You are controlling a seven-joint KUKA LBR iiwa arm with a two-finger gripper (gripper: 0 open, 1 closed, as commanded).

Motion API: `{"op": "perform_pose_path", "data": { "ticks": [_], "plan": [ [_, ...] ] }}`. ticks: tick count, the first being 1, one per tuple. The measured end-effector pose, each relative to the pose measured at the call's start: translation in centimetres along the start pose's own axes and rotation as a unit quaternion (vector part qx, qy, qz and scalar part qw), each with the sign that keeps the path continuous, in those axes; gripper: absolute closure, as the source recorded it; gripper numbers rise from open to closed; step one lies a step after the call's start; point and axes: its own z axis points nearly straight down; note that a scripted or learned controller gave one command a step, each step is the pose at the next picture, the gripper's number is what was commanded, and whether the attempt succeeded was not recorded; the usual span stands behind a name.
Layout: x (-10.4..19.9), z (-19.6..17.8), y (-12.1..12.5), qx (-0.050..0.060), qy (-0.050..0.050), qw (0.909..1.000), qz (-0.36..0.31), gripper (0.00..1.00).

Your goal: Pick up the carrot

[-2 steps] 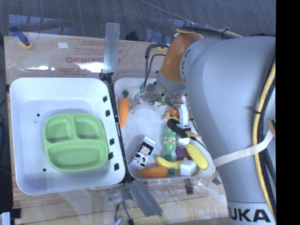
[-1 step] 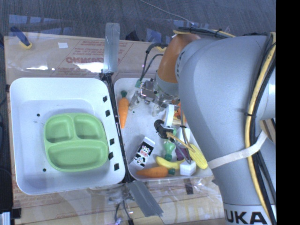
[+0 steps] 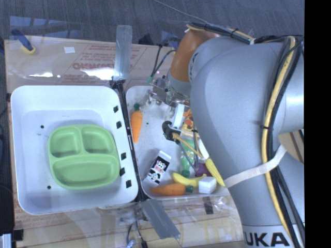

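Note:
An orange carrot (image 3: 136, 126) with a green top lies along the left wall of the right bin (image 3: 147, 149), pointing toward the front. A second orange carrot (image 3: 168, 189) lies flat at that bin's front edge. My gripper (image 3: 159, 96) hangs over the back of the right bin, just right of and behind the first carrot's green end. The big grey arm (image 3: 243, 112) covers the right half of this bin. Nothing shows in the gripper's hold.
The left bin (image 3: 23, 138) holds a green divided plate (image 3: 83, 156). In the right bin lie a black-and-white carton (image 3: 159, 168), a banana (image 3: 185, 179), a white cube (image 3: 207, 185), a corn cob (image 3: 214, 171) and other small toys under the arm.

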Motion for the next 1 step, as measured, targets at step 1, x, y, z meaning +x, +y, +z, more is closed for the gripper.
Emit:
{"op": "perform_pose_path", "data": {
  "ticks": [1],
  "plan": [
    [-5.77,0.19,-12.68,0.003,0.0,0.996,-0.089,0.0]
  ]
}}
